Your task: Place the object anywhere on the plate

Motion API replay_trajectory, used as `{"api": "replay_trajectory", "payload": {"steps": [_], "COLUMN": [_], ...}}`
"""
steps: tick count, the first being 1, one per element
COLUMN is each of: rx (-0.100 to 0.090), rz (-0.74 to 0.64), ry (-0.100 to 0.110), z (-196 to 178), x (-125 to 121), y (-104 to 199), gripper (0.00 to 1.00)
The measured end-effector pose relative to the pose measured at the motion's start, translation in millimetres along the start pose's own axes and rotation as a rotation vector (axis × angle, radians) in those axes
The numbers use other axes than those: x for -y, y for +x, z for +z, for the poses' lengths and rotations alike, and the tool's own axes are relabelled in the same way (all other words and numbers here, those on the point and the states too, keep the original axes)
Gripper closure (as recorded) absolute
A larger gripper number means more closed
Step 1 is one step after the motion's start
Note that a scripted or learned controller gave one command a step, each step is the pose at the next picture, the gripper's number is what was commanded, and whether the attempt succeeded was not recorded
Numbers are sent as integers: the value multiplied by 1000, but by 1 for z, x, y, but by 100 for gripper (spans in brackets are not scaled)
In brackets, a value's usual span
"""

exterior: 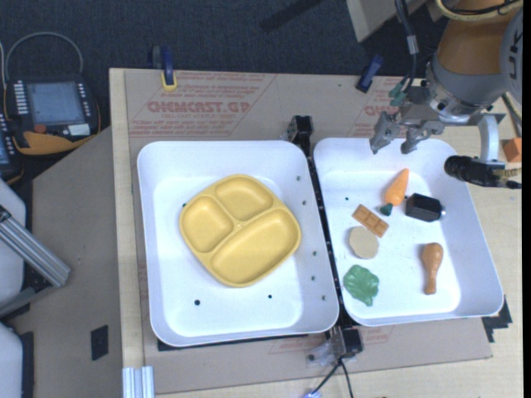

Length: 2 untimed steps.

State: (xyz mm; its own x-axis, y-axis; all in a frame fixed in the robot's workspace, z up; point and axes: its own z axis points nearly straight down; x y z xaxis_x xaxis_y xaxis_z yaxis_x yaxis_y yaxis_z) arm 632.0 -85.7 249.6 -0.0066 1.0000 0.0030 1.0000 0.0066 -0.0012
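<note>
**Gripper parted above right bin; plate bare**

The gripper point(395, 139) hangs over the far rim of the right bin point(473, 301), its two grey fingers point(380, 136) spread apart with nothing between them. Below it lie an orange carrot point(397, 186), a black block point(422, 208), a ridged brown wafer point(370, 220), a tan disc point(362, 243), a leafy green piece point(362, 283) and a brown drumstick point(431, 264), all loose. The yellow three-compartment plate point(241, 229), smooth and glossy, sits in the left bin point(158, 222). Cardboard point(207, 106) beneath reads "CHEMCAST GP" in red.
</note>
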Motion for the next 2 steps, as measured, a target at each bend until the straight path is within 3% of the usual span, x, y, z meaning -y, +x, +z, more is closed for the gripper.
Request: {"api": "replay_trajectory", "payload": {"steps": [2], "rx": [1], "rz": [2], "ry": [1], "z": [5], "x": [23], "y": [113], "gripper": [100]}}
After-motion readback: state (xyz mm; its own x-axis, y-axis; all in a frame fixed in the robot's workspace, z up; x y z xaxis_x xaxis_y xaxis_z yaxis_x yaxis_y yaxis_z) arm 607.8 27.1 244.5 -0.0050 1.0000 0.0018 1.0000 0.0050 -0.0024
